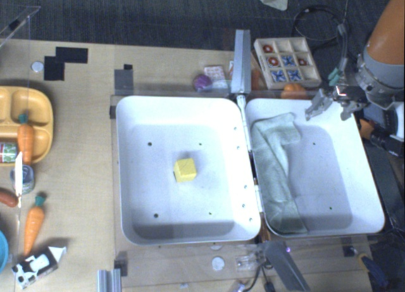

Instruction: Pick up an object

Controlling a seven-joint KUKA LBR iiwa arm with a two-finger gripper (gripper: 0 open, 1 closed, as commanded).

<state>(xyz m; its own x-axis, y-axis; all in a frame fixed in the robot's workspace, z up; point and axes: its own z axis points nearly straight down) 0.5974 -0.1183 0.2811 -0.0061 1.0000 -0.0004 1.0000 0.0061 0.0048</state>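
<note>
Arm above the right bin's far rim; fingers (330, 102) spread apart, holding nothing.
Yellow block (185, 170) lies mid-floor in left bin (136, 158); grey cloth (276, 167) drapes right bin (354, 177).

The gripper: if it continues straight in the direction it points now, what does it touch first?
Probably the grey cloth in the right bin. The gripper hangs over that bin's upper edge, angled down and leftward toward the cloth's top end. Depth is unclear, so it might meet the bare floor first.
</note>
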